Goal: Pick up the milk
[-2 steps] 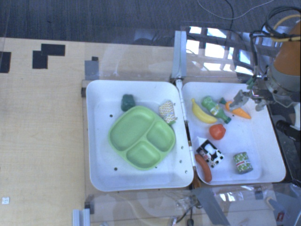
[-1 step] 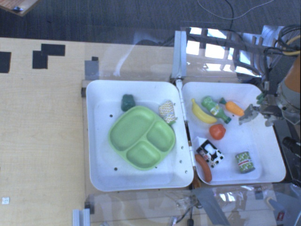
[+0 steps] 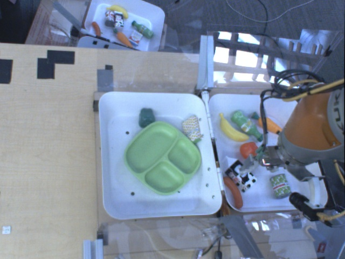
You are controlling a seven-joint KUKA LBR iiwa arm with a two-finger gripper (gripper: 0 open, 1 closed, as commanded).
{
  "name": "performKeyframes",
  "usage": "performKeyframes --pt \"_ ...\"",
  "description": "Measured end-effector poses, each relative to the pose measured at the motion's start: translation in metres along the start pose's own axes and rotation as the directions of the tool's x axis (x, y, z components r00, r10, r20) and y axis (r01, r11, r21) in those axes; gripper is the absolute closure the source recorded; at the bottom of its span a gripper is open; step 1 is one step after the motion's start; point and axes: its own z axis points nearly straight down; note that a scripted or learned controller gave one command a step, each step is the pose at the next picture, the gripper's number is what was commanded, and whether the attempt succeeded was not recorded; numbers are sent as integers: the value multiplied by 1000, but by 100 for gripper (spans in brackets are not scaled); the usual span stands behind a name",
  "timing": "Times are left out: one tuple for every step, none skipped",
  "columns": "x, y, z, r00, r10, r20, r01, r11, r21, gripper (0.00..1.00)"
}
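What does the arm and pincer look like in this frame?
The arm is bulky, with a rounded orange section above a grey wrist. Black and yellowish cables loop over it. The pincer is a small dark and metallic assembly.

bright, even light; soft focus

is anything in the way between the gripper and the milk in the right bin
Nothing visible stands between them. The gripper is low in the right bin, right beside the milk, a black-and-white cow-patterned carton. The tomato sits just behind the gripper and the sausage lies close along the milk's left side, crowding it.
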Motion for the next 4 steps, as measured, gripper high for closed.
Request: performKeyframes --pt "1 14 26 980 -200 8 201 979 -41 0" --pt "4 22 9 979 -203 13 203 977 -67 100" --pt "2 22 9 979 -201 15 202 977 -67 0" --pt "4 23 25 878 -476 39 478 876 -61 0"
